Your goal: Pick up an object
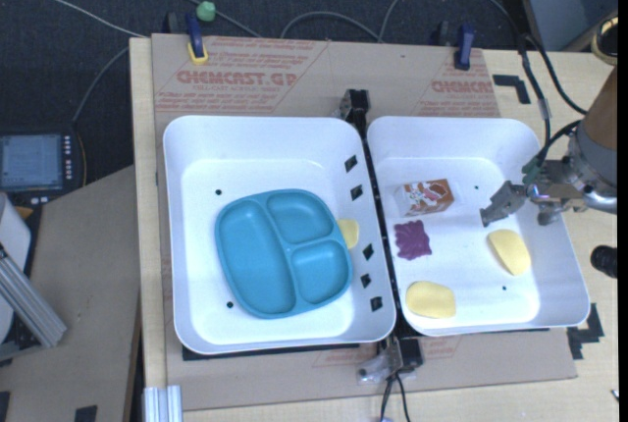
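Observation:
The right bin point(461, 131) holds a red-and-white packet point(426, 197), a purple lump point(412, 238), a yellow piece point(431, 299) near the front wall and another yellow piece point(510, 251) toward the right wall. My gripper point(514, 214) hangs over the right side of this bin, just above the right-hand yellow piece. Its two dark fingers are spread apart, open, with nothing between them. The left finger points toward the packet.
The left bin point(196, 155) carries a blue divided plate point(283, 251) with a small yellow piece point(348, 234) beside its right rim. Black clips point(355, 103) line the divider between the bins. Blue clamps point(197, 46) hold the cardboard base at the back.

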`<state>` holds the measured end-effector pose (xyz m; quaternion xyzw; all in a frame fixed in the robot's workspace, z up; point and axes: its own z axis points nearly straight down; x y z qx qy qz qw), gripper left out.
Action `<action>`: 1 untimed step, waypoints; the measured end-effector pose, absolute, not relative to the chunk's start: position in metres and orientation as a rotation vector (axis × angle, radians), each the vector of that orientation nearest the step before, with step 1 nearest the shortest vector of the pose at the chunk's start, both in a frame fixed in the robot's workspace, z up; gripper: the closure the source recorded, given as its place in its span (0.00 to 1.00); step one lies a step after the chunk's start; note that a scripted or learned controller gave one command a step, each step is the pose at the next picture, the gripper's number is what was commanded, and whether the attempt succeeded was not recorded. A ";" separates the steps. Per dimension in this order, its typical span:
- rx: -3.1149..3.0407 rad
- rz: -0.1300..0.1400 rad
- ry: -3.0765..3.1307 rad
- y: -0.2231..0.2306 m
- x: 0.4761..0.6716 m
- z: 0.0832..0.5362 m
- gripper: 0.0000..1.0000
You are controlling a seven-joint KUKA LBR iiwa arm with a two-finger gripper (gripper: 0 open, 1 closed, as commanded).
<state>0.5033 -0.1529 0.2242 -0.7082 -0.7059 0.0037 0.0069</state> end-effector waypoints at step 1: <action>-2.219 0.000 -2.221 -0.152 0.506 0.231 0.00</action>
